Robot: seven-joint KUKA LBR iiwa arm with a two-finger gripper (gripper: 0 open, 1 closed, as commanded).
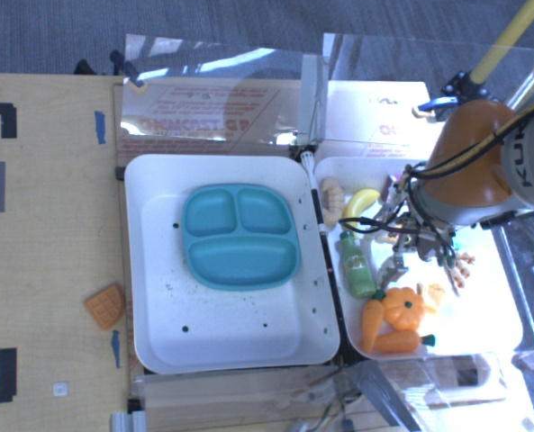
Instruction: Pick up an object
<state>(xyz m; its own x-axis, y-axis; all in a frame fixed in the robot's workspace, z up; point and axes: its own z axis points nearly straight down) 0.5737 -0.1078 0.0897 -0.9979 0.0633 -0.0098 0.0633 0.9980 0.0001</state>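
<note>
Orange pumpkin (402, 308) lies just below the end effector (400, 264), whose grip I cannot tell. Reaching step, I judge; next it must descend squarely onto one toy.

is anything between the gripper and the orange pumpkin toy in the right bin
Nothing visible does. The gripper hangs just above the orange pumpkin toy, with the green plastic bottle lying to its left, off the path.

Two white bins (149, 241), one blue plate (239, 237), one green bottle (357, 264)
</note>
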